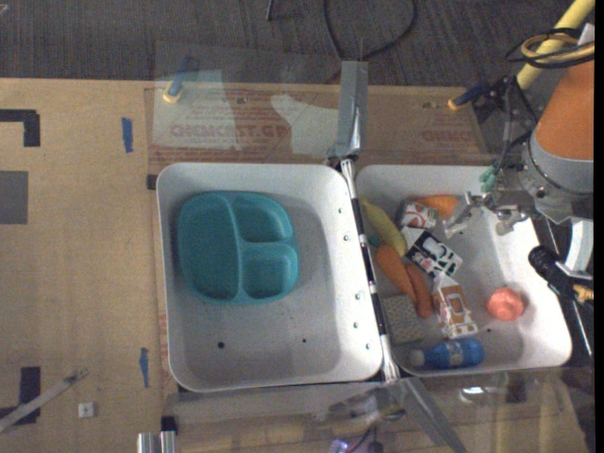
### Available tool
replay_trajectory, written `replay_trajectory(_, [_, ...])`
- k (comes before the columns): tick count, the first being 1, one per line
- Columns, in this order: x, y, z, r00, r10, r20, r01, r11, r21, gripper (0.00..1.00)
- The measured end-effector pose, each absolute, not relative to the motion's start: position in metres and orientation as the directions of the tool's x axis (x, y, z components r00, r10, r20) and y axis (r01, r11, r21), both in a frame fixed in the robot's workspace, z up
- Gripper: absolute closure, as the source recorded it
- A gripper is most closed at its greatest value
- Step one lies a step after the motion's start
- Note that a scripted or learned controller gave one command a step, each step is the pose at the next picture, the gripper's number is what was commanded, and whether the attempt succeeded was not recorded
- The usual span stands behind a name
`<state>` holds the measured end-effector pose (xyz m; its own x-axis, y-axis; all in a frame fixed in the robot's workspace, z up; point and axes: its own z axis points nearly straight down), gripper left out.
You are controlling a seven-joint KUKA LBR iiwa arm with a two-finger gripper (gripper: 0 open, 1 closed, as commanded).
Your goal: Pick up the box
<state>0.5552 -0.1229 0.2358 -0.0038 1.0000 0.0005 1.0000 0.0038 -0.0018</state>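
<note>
In the right bin (543,347) a black-and-white box (433,254) lies tilted near the middle. A white and orange carton (455,311) lies just below it. My gripper (484,213) hangs over the bin's upper right part, up and to the right of the black-and-white box and apart from it. It is open, with nothing between its fingers. The grey arm with its orange band (568,111) comes in from the right edge.
The right bin also holds a yellow-green banana (382,223), two orange carrots (392,262), a small can (416,215), a blue bottle (453,354) and a pink-red ball (507,303). A teal divided plate (236,245) lies in the left bin (283,357).
</note>
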Motion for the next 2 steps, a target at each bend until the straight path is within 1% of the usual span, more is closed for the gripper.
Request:
replay_trajectory(1, [0.517, -0.017, 0.186, 0.162, 0.987, 0.0, 0.987, -0.162, -0.004, 0.0])
replay_trajectory(2, [0.515, -0.115, 0.311, 0.237, 0.972, -0.001, 0.972, -0.237, 0.001, 0.0])
